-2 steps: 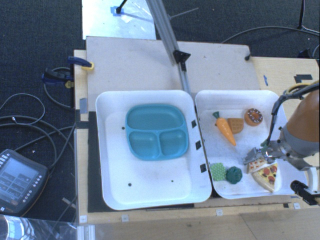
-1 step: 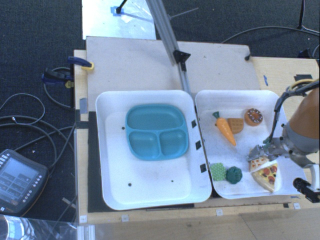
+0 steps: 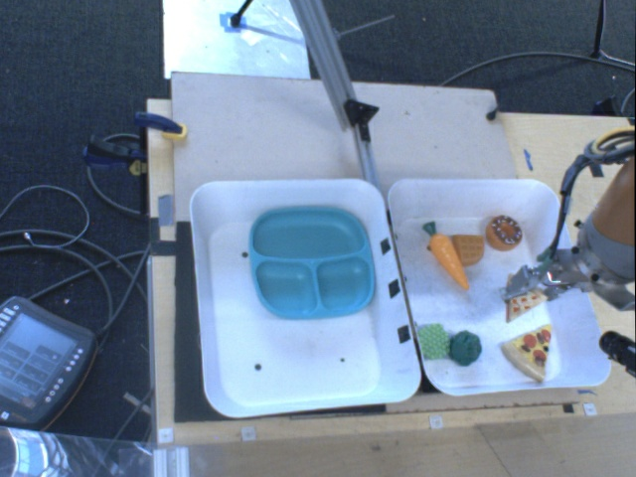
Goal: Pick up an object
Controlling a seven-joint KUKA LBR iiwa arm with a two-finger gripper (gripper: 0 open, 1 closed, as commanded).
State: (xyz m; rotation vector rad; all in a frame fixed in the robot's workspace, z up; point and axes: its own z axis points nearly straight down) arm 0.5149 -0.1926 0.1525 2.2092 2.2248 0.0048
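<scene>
The right bin (image 3: 571,222) holds several toy foods. An orange carrot (image 3: 448,259) lies against a brown toast piece (image 3: 469,249), and a round donut (image 3: 504,233) sits behind them. A pizza slice (image 3: 529,351) lies at the front right, with a light green leafy piece (image 3: 433,341) and a dark green broccoli (image 3: 464,347) to its left. My gripper (image 3: 530,285) reaches in from the right, low over the bin, right at the upper edge of a small wedge-shaped slice (image 3: 525,309) with red spots. Whether it touches the slice is unclear.
The left bin (image 3: 229,366) holds a teal divided plate (image 3: 311,262). A grey pole (image 3: 328,53) slants over the bench behind the bins. Cables and a handheld pendant (image 3: 40,356) lie on the floor to the left.
</scene>
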